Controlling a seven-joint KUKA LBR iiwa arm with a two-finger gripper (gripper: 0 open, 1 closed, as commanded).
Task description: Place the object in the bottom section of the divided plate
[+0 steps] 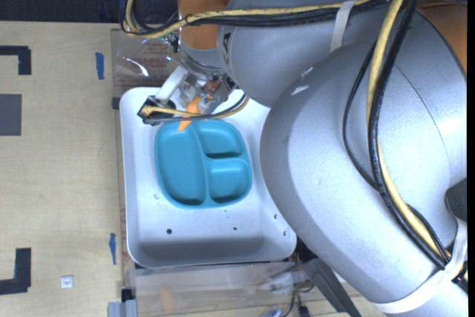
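Observation:
A blue divided plate lies in the white bin, with one long section on its left and two smaller sections on its right. My gripper hangs over the plate's top rim, pointing down from the orange wrist band. A small orange object sticks out from between the fingers, its lower tip just above the plate's upper left rim. The gripper looks shut on it. All three plate sections hold nothing.
The grey arm covers the whole right side of the view. Wooden bench with black marks and blue tape lies left of the bin. A crumpled clear plastic sheet sits behind the bin's top edge.

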